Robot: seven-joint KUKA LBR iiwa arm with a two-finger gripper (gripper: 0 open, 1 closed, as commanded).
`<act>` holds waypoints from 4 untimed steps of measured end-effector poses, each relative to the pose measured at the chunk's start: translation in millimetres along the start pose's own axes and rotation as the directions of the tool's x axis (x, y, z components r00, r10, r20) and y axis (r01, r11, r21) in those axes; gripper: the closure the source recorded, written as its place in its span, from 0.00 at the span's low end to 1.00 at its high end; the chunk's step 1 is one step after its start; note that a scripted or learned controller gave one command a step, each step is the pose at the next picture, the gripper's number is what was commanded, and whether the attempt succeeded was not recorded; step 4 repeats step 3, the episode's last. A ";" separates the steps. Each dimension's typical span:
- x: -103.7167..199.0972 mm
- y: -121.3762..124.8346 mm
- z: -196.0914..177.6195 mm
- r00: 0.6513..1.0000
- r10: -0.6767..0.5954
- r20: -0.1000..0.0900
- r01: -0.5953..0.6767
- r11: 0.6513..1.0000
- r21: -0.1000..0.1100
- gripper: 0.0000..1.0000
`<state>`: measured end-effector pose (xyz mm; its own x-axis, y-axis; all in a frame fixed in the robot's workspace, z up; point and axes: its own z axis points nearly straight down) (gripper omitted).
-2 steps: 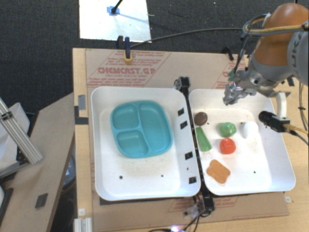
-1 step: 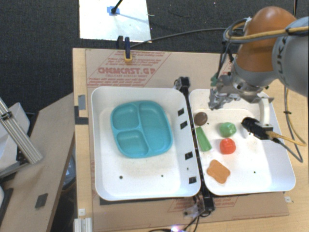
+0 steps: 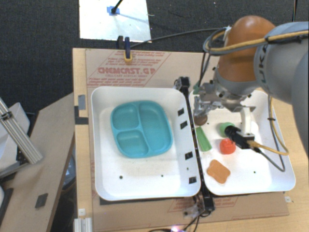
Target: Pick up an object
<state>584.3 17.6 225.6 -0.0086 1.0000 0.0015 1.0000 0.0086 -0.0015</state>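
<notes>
My gripper hangs low over the left side of the right bin, under the orange-banded wrist. A small brown object sits right at its tip; whether it is held I cannot tell. A long light-green piece lies just below it along the bin's left wall. Further right are a round green object and a red-orange ball. An orange flat piece rests near the bin's front.
The left bin holds a teal divided plate. A black-clipped divider separates the two bins. A yellow cable loops over the right bin's right side.
</notes>
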 end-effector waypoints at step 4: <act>89.8 -33.1 15.0 1.000 0.005 0.001 -0.005 1.000 -0.002 0.00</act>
